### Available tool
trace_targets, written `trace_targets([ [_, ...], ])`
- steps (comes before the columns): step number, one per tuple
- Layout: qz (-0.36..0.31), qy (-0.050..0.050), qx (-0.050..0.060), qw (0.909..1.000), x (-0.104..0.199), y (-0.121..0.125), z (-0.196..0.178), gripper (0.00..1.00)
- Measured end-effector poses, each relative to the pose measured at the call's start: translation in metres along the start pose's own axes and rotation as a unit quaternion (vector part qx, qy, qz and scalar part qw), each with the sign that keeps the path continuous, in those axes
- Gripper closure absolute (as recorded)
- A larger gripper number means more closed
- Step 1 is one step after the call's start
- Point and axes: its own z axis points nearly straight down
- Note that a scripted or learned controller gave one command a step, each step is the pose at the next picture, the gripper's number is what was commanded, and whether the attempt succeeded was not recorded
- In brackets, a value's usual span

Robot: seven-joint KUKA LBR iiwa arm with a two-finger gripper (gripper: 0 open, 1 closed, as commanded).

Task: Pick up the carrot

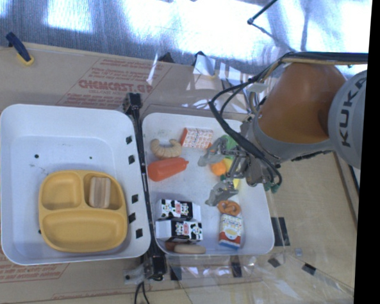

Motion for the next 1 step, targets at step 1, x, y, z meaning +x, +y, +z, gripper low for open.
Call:
trace_targets([
  [1,-0.116,0.004,-0.003,0.9932,-0.0756,-0.0907,0.1437,0.0],
])
